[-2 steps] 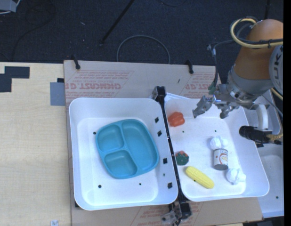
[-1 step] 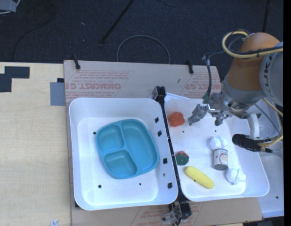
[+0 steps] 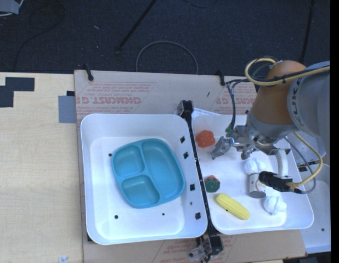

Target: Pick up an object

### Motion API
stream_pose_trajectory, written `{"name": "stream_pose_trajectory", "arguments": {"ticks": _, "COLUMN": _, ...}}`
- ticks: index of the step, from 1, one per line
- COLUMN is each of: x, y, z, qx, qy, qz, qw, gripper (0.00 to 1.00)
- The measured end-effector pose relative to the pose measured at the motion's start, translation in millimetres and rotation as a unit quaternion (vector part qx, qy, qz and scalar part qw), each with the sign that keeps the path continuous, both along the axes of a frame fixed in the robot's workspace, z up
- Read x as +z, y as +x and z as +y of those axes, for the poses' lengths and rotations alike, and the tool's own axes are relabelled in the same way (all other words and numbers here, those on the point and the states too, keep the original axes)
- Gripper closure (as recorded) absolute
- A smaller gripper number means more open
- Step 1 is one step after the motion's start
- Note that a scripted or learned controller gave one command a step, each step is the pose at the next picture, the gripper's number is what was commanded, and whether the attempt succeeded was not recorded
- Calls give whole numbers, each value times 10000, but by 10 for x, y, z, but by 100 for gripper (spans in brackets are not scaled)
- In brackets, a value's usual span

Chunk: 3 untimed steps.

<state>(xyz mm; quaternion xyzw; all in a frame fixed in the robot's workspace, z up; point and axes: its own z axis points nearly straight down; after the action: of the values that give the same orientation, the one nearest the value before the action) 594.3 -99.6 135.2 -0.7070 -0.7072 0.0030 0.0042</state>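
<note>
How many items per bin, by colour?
Left bin:
blue divided plate: 1
Right bin:
orange-red toy: 1
green-and-red toy: 1
yellow corn cob: 1
white crumpled pieces: 2
Total: 6

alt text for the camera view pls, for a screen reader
The gripper hovers in the right bin, beside an orange toy; a corn cob and a green toy lie nearer. The left bin holds a blue divided tray.
</note>
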Motion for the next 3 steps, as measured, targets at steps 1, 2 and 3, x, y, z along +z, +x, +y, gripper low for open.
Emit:
{"name": "stream_pose_trajectory", "arguments": {"ticks": 1, "x": -495, "y": -4, "z": 15, "qx": -6, "qy": -5, "qz": -34, "qw": 10000, "gripper": 0}}
{"name": "stream_pose_trajectory", "arguments": {"ticks": 2, "x": -377, "y": -3, "z": -4, "qx": -34, "qy": -6, "qz": -31, "qw": 10000, "gripper": 100}}
{"name": "stream_pose_trajectory", "arguments": {"ticks": 3, "x": 83, "y": 47, "z": -88, "qx": -40, "qy": -12, "qz": -58, "qw": 10000, "gripper": 100}}
